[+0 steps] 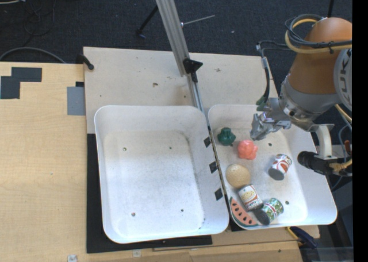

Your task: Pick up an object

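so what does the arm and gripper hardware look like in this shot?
The arm is grey, rounded and bulky, with a broad orange band around its upper segment. Dark cables loop over the top of that band, and another thin cable runs down its left side. The gripper is small, metallic silver-grey. A black cylindrical part sticks out below the arm.

Reaches in from three o'clock: one arm (313,80), bulky and orange across the upper joint, grey below it, sloping down toward nine o'clock. Ends in a metallic wrist and a gripper (257,133) pointing down and toward eight o'clock, hanging low with nothing visible between the fingers. Carries dark cables looped over the orange joint at twelve o'clock and a thin one running down along the nine o'clock side to the wrist. Too small and glinting at the tip to tell how the fingers stand.
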Controlling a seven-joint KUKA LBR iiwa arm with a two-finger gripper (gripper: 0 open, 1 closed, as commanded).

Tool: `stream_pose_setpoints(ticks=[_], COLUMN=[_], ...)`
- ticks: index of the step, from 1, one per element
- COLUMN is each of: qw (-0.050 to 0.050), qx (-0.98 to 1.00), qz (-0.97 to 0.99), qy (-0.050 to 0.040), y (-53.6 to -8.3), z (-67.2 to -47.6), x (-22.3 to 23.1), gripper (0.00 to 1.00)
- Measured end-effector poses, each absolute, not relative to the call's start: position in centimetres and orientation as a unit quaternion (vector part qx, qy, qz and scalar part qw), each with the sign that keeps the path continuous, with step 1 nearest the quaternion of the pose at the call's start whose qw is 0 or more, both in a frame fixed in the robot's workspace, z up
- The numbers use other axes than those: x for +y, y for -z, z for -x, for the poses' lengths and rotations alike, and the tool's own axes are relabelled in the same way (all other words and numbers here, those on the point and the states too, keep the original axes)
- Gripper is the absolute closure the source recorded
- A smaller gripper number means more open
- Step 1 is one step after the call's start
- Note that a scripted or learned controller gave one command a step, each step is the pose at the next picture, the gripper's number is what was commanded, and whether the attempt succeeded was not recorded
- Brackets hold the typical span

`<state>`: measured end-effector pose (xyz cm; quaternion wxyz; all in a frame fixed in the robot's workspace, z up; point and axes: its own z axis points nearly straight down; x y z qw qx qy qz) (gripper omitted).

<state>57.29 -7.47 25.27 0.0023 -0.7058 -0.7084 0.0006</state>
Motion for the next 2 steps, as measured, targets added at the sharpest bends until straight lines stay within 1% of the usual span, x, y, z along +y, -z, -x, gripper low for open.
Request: stream_pose_setpoints(ticks=[1,2], qw=[0.002,0.002], qx=[-0.709,-0.709], qz=[0.706,0.705], qy=[-0.0001,-0.0009], y=[-25.7,-24.8], z=[-57.4,-57.0], x=[-2.6,3.7], gripper=[1.00,1.00])
